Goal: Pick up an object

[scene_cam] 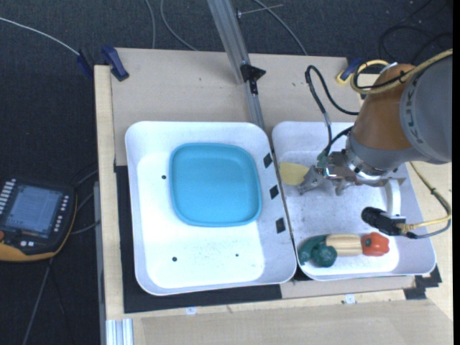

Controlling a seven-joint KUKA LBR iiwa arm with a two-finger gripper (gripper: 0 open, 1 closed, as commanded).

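My gripper (314, 183) hangs low over the right white bin (309, 218), near its upper left part, under the grey arm with the orange band. A pale yellow object (291, 172) lies just left of the gripper, touching or nearly touching it. Whether anything sits between the gripper's tips is hidden by the wrist. Along the bin's front edge lie a green object (318, 252), a tan wooden stick (344, 245) and a red piece (375, 244), side by side.
The left white bin (147, 192) holds a light blue square plate (214, 183). A metal pole (233, 38) slants in from the top to the gap between the bins. Cables run across the floor, and a black connector (379, 220) hangs beside the arm.
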